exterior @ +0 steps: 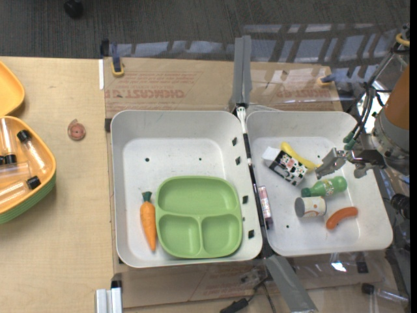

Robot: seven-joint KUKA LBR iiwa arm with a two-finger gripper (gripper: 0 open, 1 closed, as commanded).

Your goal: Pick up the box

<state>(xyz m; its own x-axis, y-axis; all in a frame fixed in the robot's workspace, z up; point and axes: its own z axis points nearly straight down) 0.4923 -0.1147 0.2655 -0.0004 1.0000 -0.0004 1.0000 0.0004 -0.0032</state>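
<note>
Bench (58, 253) is seen as pale wood on the left, with brown cardboard (169, 90) laid under the bins; reversed red print is seen on it, read roughly as "CHEMCZT" mirrored, not read with certainty. Two shallow white bins are set side by side, touching along the middle. Left bin (130, 142) is occupied by a green divided plate (197, 217) with three compartments, set toward the near side, and an orange carrot (148, 222) with a green top is laid just left of the plate, pointing toward the near edge. Right bin (371, 240) is entered by the grey arm (394, 119) from the right, orange band seen near the frame edge. Gripper (342, 163) is held low over the bin's right-centre part, above the green bottle; fingers are seen spread apart, and nothing is seen between them. The box (287, 165) is found in the right bin's upper-left part, black and white patterned, lying tilted, apart from the gripper; its print is too small to be read. A yellow banana (298, 156) is touching the box's far side. A green bottle (326, 187) is laid on its side just right of the box. A white cup (310, 206) with a small face mark is set below the bottle, and an orange-red sausage (341, 217) is laid to its right. Yellow trays (23, 175) holding small vials are seen at the left edge.
</note>
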